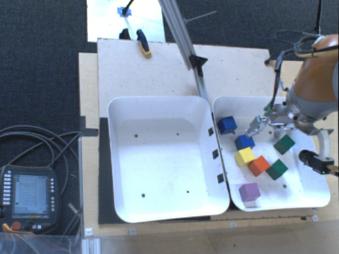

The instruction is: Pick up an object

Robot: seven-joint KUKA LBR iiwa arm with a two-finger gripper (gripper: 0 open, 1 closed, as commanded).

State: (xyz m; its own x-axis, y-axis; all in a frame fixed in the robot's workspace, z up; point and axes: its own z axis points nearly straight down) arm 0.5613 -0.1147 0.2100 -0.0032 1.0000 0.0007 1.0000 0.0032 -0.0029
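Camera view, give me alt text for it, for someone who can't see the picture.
A grey robot arm reaches from the right, its gripper hovering over the right bin, which holds seven small blocks: two blue, two green, yellow, orange and purple. The left bin sits beside it on the bench.

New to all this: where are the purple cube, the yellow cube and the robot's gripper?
purple cube (249, 191), camera view, top face.
yellow cube (244, 156), camera view, top face.
gripper (256, 127), camera view, between its fingertips.

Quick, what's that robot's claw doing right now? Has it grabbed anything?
Gripper: in the right bin, just above the blue cubes; nothing visibly held, and whether it is open or closed cannot be told.
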